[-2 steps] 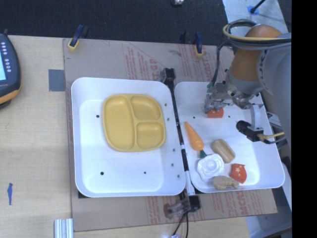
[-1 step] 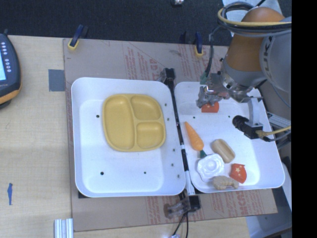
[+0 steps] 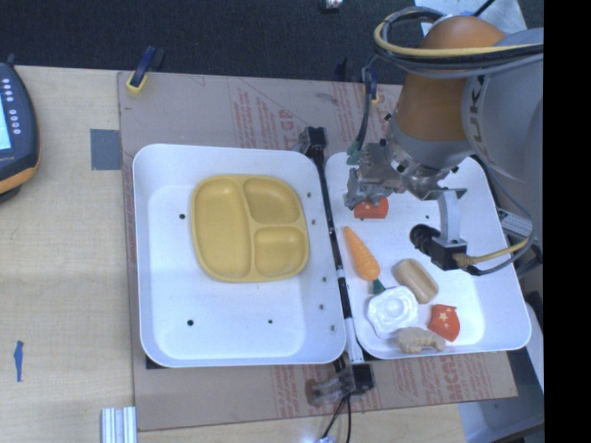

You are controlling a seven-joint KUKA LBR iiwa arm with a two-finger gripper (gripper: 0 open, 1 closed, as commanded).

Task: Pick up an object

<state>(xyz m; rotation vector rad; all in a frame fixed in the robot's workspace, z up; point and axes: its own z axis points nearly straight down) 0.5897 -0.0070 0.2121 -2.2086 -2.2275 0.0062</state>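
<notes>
Fingers (image 3: 369,197): low in upper part of right bin, right over red item; apart or together, cannot tell, view too coarse.
Red item (image 3: 372,209): small, red-orange, just under fingers, touching or nearly; held or not, cannot tell.
Arm (image 3: 443,81): grey with orange band, in from upper right of frame, cables looped on top.
Carrot (image 3: 361,253): orange, slanted, left side of right bin, just below red item.
Bread roll (image 3: 415,280): tan, centre-low in right bin, right of carrot.
Fried egg (image 3: 392,309): white, just below carrot tip, beside roll.
Strawberry piece (image 3: 444,321): red, lower right of right bin.
Beige lump (image 3: 416,341): bottom edge of right bin, between egg and strawberry.
Right bin (image 3: 494,247): white, shallow, right of centre.
Left bin (image 3: 166,275): white, centre of frame, touching right bin's side.
Yellow tray (image 3: 247,226): three compartments, upper half of left bin.
Table (image 3: 65,275): wood, cardboard sheet under bins.
Pendant (image 3: 14,127): far left edge, dark with orange rim.
</notes>
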